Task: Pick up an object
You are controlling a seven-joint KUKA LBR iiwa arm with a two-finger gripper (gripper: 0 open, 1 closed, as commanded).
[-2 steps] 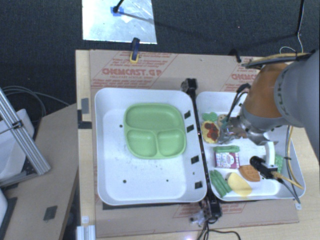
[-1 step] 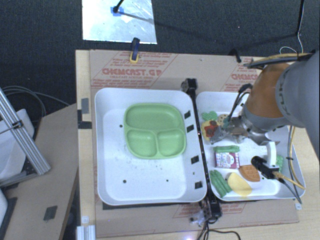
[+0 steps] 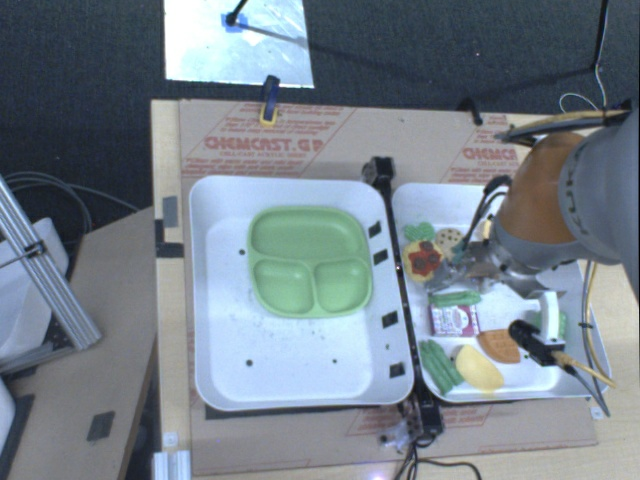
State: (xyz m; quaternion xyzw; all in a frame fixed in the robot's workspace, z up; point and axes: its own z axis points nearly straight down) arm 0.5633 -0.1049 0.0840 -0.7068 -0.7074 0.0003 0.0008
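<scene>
Yellow lemon-shaped toy (image 3: 480, 367) at the right bin's (image 3: 420, 200) front edge, other toy food crowded behind it.

Beside it lie a green pod (image 3: 435, 363), an orange piece (image 3: 498, 346), a red-and-white packet (image 3: 454, 319) and a red-and-green piece (image 3: 423, 256) — all close together, little free room. Gripper (image 3: 468, 264) hangs over this clutter; I cannot tell its opening. Left bin (image 3: 215, 368) holds a green divided plate (image 3: 309, 261) — wide bare floor around it.

toy foods (image 3: 455, 320), right bin (image 3: 420, 200), scattered

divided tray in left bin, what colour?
Light green; the divided tray shows clearly in the camera view.
</scene>
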